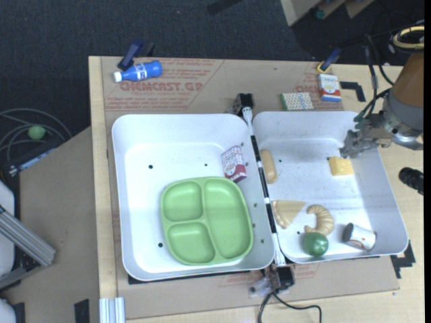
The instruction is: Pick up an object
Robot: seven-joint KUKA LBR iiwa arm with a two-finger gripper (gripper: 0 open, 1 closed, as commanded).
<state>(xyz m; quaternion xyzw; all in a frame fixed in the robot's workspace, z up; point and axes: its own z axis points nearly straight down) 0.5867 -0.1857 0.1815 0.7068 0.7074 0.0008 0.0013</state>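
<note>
1. Bench (168,86): brown board with red print, carries both bins.
2. Left white bin (135,147): holds the green tray and a small carton.
3. Right white bin (377,194): holds most of the small items; arm comes in over its far right corner.
4. Green divided tray (205,219): three compartments, lies flat in the near half of the left bin.
5. KUKA arm (411,99): enters from right, orange band at the edge of the view.
6. Gripper (353,145): down at the right bin's far right, just above the yellow block; finger state cannot tell.
7. Blue-and-white bottle (138,71): lying on the bench beyond the left bin.
8. Croissant (321,217): near part of right bin, touching the green ball.
9. Cream wedge (287,212): beside the croissant, by the divider.
10. Tan oblong piece (269,165): along the right bin's left wall.
11. Red-and-white carton (233,163): left bin, far right side, above the tray.
12. Green ball (314,244): near edge of right bin.
13. Small white cylinder (359,235): on its side, right of the ball.
14. Yellow block (341,166): right bin, just beneath the gripper.
</note>
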